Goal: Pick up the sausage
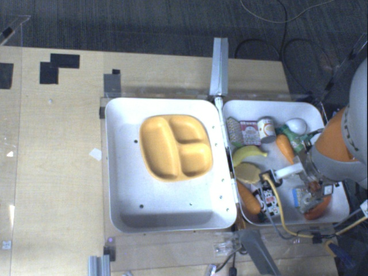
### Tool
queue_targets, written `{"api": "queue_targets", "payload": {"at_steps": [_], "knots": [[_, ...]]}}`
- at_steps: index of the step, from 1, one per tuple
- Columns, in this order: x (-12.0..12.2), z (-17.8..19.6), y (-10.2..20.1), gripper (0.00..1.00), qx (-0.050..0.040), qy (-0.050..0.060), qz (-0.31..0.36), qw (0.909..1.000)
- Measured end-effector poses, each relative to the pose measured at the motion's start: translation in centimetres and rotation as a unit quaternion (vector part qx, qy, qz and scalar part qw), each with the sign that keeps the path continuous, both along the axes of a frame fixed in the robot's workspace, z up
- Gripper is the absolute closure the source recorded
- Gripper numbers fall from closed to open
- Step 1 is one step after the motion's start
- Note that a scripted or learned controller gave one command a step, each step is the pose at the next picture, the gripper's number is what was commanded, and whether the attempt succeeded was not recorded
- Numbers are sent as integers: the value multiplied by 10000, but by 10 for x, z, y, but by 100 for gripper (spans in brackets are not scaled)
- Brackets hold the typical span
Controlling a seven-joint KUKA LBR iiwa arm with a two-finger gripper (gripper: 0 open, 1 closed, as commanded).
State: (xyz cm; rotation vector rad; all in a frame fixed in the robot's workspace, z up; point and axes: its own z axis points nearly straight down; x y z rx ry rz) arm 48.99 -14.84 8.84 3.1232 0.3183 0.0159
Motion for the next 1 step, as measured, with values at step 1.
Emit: {"api": "queue_targets", "payload": {"at_steps": [1], "knots": [[1, 1, 54, 0, -18, -20, 1085, 9941]]}}
